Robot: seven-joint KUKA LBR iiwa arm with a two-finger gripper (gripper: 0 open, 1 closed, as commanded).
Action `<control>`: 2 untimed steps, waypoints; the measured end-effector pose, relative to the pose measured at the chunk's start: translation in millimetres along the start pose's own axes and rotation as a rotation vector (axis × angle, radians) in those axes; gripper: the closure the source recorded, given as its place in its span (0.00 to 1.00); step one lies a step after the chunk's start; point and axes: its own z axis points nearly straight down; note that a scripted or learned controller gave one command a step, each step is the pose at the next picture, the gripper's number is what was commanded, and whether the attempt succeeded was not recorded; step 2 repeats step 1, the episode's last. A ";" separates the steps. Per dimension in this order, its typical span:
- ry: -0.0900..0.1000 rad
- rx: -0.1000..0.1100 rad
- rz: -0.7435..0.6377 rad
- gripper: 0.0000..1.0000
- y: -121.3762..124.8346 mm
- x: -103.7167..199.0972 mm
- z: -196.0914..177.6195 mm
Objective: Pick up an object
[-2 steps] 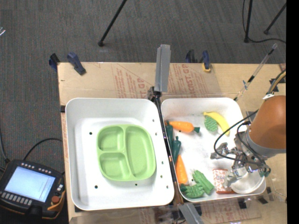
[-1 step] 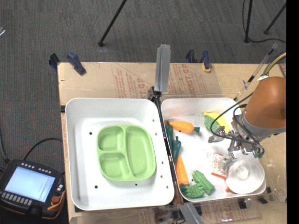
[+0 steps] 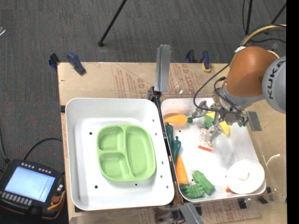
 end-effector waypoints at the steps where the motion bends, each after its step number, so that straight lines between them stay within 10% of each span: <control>1: 0.001 -0.002 0.167 0.00 4.1 59.3 -1.0; 2: 0.001 -0.002 0.167 0.00 4.1 59.3 -1.0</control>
